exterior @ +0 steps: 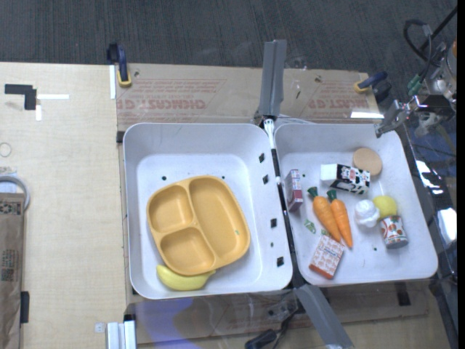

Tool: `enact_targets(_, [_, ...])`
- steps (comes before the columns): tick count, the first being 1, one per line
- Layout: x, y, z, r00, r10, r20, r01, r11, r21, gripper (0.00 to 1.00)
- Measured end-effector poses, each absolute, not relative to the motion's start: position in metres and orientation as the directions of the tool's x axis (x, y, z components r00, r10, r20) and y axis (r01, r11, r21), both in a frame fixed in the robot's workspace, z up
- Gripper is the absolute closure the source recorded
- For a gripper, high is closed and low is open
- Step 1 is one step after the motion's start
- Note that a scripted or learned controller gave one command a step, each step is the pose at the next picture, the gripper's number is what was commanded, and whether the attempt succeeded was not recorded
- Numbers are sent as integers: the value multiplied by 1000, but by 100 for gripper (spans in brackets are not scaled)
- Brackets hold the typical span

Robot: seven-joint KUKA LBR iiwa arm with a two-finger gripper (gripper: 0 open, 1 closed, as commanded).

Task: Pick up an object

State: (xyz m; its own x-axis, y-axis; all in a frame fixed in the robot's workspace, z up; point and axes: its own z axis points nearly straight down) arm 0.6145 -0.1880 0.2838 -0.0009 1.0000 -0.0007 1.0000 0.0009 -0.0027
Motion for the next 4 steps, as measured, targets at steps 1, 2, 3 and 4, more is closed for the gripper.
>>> enact_targets(1, [586,-157,182,27,1000,0,1000,-27,-4,0])
enact_targets(2, [537,-109,129,-98,995,1,995,98,-4,0])
enact_targets(3, [512,-101,91,-133,991,1,991,133,-3,0])
enact_targets(4, [512,-102,99,-130,991,2,991,130,-4,100])
